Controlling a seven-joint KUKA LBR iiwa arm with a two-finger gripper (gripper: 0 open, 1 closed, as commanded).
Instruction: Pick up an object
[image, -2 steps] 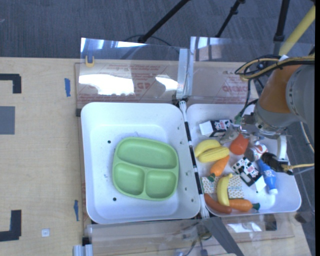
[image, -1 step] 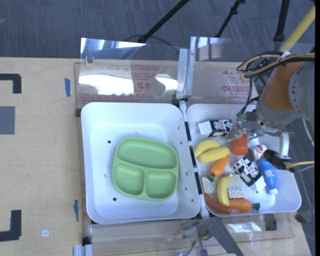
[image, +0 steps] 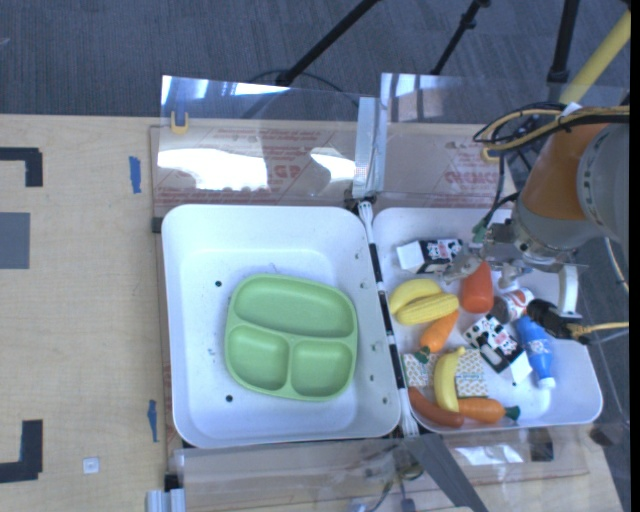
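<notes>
Orange toy (image: 478, 289), pepper-like, positioned upper middle of right bin (image: 585, 385), directly beneath tool (image: 487, 262). Tool poised above right bin at roughly 12 o'clock of the clutter; whether spread or pressed together: cannot tell, tips lost against the toys beneath. No object confirmed between them.

Crowded around target: yellow banana (image: 415, 299) touching at 9 o'clock, carrot (image: 439, 332) at 7 o'clock, black-and-white block (image: 492, 338) at 6 o'clock, blue bottle (image: 538, 355) at 4 o'clock. Second banana (image: 447, 378) and second carrot (image: 483, 408) toward 6 o'clock rim. Left bin (image: 200, 240) holding green divided plate (image: 292, 336), well apart from the work.

Judged step: descent and closure on orange toy. Recommended: straight vertical approach, centred on toy body, closing across the narrow width. Avoid nudging banana on 9 o'clock side. Verify hold before lifting; lift slowly, clear of neighbours. Risk noted: smooth rounded surface, slip likely if off centre.
</notes>
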